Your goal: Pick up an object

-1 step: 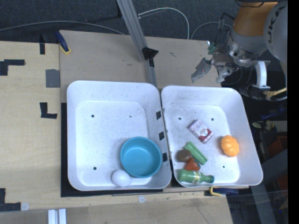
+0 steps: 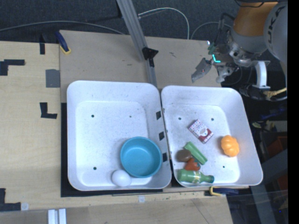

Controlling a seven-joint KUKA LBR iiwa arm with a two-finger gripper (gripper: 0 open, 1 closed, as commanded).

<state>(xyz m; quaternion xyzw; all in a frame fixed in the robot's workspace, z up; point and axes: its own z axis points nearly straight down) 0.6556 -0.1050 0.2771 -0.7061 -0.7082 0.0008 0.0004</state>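
Observation:
My gripper (image 2: 214, 73) hangs above the bench just behind the right bin's (image 2: 233, 97) far rim, fingers spread apart with nothing between them. Inside that bin lie a small red and white box (image 2: 200, 130), an orange fruit-shaped toy (image 2: 230, 145), a green stick-shaped piece (image 2: 195, 153), a brown lump (image 2: 182, 156), a small red piece (image 2: 191, 165) and a green bottle (image 2: 195, 176) along the near wall. The left bin (image 2: 93, 106) holds a blue bowl (image 2: 140, 156) and a white ball (image 2: 121, 177) at its near edge.
A slanted grey metal pole (image 2: 135, 27) crosses the bench behind the bins and ends at the divide between them. Cables (image 2: 177, 17) trail over the dark floor at the back. Black tape marks (image 2: 46, 110) sit on the wooden bench to the left.

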